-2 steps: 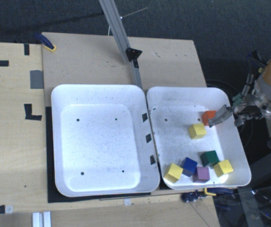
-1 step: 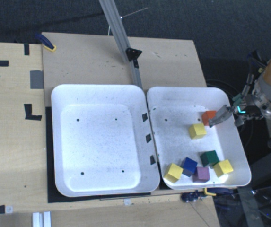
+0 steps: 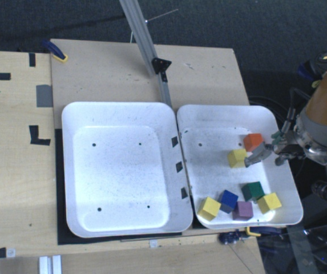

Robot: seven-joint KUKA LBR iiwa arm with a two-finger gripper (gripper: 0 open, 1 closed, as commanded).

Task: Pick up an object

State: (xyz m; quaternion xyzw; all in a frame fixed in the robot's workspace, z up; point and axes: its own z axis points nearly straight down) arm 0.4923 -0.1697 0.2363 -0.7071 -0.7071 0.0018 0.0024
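Gripper (image 3: 258, 153) low in right bin (image 3: 220, 121), claw state impossible to tell; just beside yellow cube (image 3: 237, 158) and orange cube (image 3: 253, 140). Risk: nudging both aside, closing on nothing

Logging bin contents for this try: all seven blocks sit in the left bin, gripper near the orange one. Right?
Wrong bin. The camera view shows all seven blocks in the right bin, not the left bin. The rest stands: the gripper is by the orange block, beside a yellow block.
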